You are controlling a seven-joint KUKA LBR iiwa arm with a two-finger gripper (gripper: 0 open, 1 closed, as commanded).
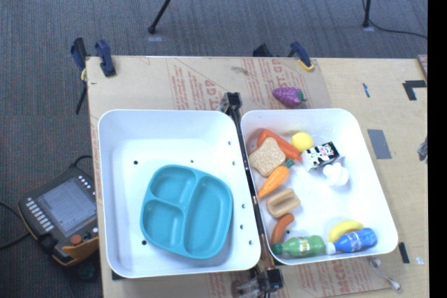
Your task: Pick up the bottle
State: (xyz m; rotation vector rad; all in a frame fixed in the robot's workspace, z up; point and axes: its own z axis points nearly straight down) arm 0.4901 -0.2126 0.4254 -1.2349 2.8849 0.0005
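Pincer state I cannot tell from my feed, green plastic bottle [300,246] lying flat along near wall of right white bin [357,202], label too blurred to read, blue white-capped bottle [355,241] just beside it, partly hiding yellow banana [344,227]

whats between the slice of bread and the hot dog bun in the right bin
In the camera view, the toy carrot lies between the bread slice above it and the hot dog bun below it, slanting across the gap.
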